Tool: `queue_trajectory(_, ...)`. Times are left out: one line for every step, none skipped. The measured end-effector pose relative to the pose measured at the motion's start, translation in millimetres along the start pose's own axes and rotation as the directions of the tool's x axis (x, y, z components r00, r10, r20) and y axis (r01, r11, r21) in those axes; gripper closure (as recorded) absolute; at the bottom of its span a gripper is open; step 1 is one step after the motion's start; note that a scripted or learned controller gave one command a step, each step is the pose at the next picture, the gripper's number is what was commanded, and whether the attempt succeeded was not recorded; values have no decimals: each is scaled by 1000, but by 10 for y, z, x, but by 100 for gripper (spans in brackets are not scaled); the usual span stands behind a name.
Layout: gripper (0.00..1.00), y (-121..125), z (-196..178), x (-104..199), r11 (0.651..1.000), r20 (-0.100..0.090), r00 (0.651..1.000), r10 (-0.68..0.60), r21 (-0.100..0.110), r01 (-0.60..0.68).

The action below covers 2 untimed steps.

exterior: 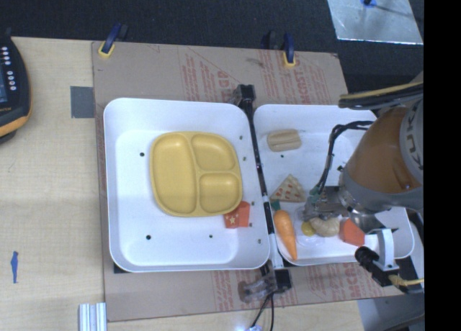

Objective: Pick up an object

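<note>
1. Near edge, right white bin: one orange carrot, one pale round lump, one small red-orange block.
2. Gripper low over the lump; finger state cannot be told.
3. Farther: one tan wedge, one beige bread roll.
4. Left white bin: one yellow three-compartment plate, one red block touching its corner.

blue clamps, handheld controller, cardboard sheet
</note>
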State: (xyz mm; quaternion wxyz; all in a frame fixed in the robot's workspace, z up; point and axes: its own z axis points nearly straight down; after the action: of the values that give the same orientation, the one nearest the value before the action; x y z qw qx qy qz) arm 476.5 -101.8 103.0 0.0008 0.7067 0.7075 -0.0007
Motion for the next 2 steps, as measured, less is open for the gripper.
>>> queue_trajectory(0, 1, 2, -6, 1000, 2, 1000, 0, 0, 0)
queue_trajectory(0, 1118, 101, -834, 1000, 5, 1000, -4, -8, 4)
